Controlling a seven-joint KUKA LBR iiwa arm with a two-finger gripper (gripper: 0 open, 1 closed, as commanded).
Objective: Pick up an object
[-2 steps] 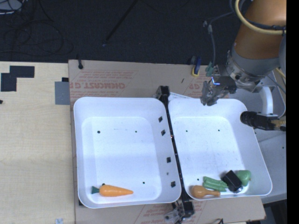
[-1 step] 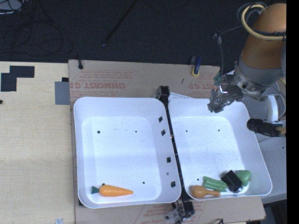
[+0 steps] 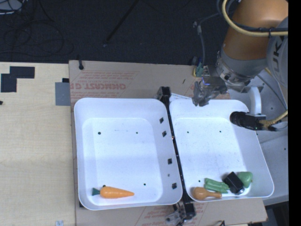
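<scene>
The carrot lies farthest from the gripper, well down and to its left, flat along the near wall of the left bin. It looks like a smooth moulded plastic toy, orange and tapering to a point, with a small green stub at its blunt end. It should be light and stiff but rather slippery; the thick half near the stub seems the surest place to close on, across its width.

In the right bin, below the gripper and a little to its right, a small cluster sits in the near corner. A tan pear-shaped piece lies leftmost, a ribbed green pod just beside it, then a black block resting against a pale green lump. All look hard, light and glossy. The block's flat sides would probably suit two fingers best, though its neighbours crowd it.

The gripper hangs over the far rim of the right bin with nothing in it; how far it is spread cannot be told from here.
</scene>
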